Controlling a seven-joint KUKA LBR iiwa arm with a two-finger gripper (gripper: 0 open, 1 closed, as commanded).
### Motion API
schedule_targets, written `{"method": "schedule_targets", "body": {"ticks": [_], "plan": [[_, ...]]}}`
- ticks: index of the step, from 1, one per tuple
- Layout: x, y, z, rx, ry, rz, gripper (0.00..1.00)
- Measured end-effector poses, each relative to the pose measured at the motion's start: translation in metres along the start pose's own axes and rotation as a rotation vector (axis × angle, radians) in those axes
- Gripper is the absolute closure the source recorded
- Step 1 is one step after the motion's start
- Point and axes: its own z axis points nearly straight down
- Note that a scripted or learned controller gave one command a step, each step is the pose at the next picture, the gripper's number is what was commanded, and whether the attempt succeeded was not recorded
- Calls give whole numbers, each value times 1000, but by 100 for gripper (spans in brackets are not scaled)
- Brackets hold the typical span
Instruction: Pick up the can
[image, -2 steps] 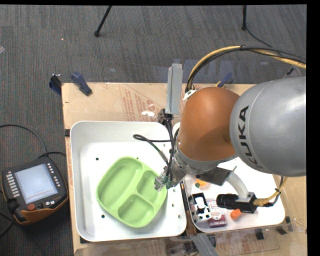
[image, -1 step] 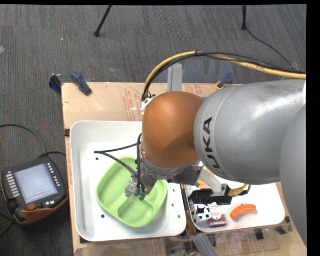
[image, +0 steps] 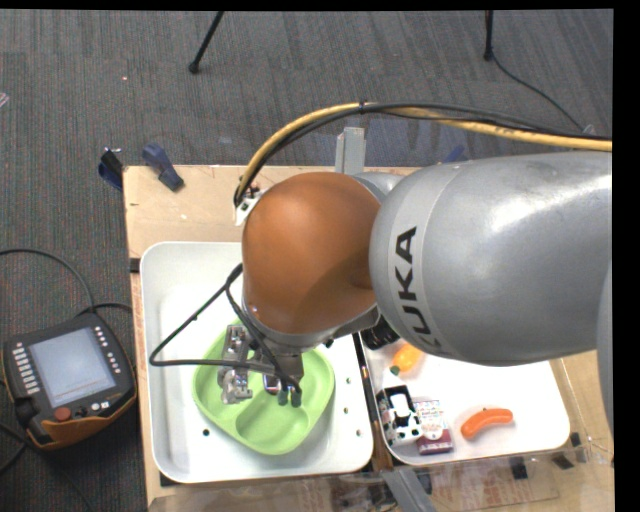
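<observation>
The pincer hangs over a green dish at 7 o'clock in the left bin; its grip state is unclear.

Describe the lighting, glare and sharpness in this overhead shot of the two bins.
Camera view: even overhead light, with soft sheen on the grey arm and the orange band; both cast a shadow over the left bin and green dish. The near arm looks soft; the right bin's orange toy looks sharper. The hand is dim and cluttered.
</observation>
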Motion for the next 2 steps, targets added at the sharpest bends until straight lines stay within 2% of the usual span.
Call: {"method": "schedule_targets", "body": {"ticks": [1,2], "plan": [[-42,-21,1,0,0,-44,100],[-28,-70,132,-2,-2,-54,100]]}}
